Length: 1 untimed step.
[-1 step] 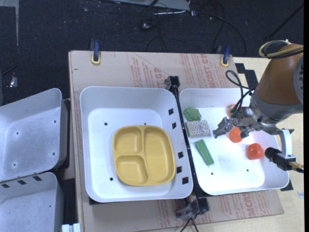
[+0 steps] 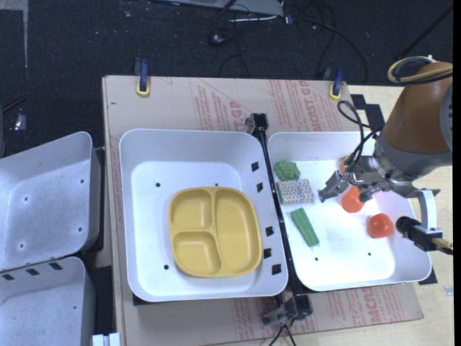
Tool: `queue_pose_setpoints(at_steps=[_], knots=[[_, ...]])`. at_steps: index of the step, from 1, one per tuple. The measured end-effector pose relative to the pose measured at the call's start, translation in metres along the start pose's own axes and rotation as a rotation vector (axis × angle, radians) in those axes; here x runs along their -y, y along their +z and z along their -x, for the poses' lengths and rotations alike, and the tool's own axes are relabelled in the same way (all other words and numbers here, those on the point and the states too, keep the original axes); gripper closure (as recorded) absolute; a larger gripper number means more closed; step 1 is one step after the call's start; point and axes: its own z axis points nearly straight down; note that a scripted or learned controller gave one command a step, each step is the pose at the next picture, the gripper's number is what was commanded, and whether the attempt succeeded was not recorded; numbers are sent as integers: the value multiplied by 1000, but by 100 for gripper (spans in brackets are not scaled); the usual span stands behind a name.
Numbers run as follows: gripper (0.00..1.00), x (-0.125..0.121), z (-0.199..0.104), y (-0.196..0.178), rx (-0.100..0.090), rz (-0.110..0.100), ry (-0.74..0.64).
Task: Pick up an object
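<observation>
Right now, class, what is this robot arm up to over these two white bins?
The grey arm's two-finger gripper is low in the right-hand white bin, right at a small orange cylinder-like object. Whether it grips it is unclear. Nearby lie a red-orange rounded piece, a long green block, a bumpy green lump and a speckled pale block. The left-hand white bin holds a yellow three-compartment plate.

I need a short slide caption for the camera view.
Grey arm's gripper above orange round object in right white bin.
</observation>
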Motion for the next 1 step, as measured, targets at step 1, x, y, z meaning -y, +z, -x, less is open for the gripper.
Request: queue_pose_setpoints(at_steps=[1], knots=[[0,0,2,43,0,-3,2]])
